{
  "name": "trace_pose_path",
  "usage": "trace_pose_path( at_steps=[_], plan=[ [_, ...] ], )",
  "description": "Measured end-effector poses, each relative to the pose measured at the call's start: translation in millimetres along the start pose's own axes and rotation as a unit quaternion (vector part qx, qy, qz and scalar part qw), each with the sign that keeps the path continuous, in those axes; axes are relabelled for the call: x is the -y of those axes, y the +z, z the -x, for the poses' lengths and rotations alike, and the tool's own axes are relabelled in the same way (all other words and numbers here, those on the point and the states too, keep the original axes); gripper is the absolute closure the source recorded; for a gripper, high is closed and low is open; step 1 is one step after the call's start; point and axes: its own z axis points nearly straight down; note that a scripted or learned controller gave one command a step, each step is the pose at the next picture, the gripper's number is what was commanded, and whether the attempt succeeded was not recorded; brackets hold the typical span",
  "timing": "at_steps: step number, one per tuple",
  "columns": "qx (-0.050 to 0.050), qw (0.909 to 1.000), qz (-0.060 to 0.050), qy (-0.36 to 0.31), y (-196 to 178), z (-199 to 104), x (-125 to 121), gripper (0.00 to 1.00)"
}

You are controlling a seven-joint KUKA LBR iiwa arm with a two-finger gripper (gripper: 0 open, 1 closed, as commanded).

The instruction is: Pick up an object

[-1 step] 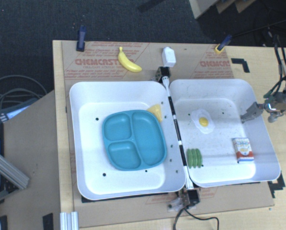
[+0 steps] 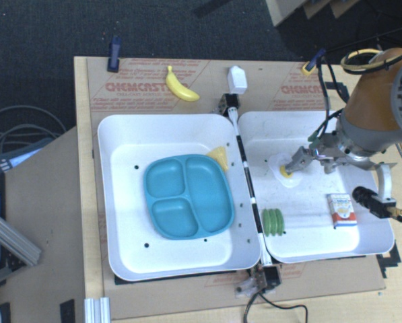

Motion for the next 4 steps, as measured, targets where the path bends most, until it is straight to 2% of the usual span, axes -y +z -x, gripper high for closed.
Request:
trace_pose_path(
  at_steps=[1, 2, 4],
  plan=[
    [0.001, 1.0000, 0.002, 0.000, 56.6, -30.8, -18.8, 0.00],
    [0.001, 1.0000, 0.002, 0.000, 56.3, -26.0, -66.1, 0.00],
    [0.001, 1.0000, 0.000, 0.001, 56.8, -15.3, -24.6, 0.00]
  ],
)
